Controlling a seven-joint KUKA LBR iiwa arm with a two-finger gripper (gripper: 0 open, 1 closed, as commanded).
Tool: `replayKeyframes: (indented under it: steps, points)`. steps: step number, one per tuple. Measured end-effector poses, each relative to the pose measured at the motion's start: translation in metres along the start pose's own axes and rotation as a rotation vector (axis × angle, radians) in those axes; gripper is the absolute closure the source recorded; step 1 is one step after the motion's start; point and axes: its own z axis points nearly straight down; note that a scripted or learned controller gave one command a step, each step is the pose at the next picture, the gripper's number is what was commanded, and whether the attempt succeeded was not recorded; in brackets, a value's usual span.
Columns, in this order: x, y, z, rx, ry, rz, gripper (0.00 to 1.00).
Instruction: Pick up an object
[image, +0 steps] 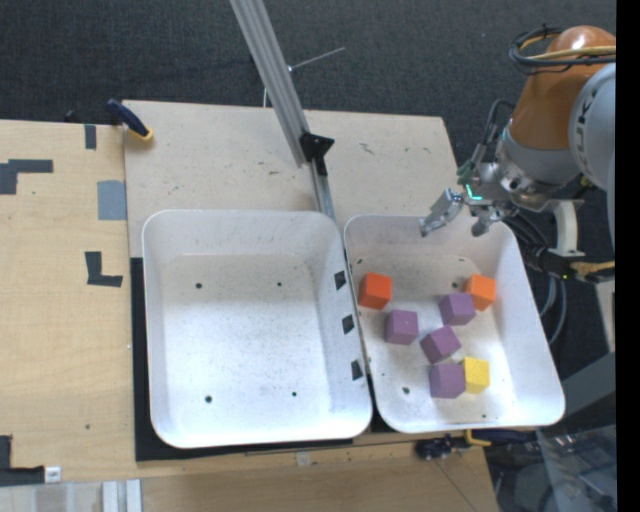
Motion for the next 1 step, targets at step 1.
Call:
replayKeyframes:
  steps: [1]
  points:
    - [-0.0001,0.0009,-0.0029,-0.004,-0.002,-0.001,0.0]
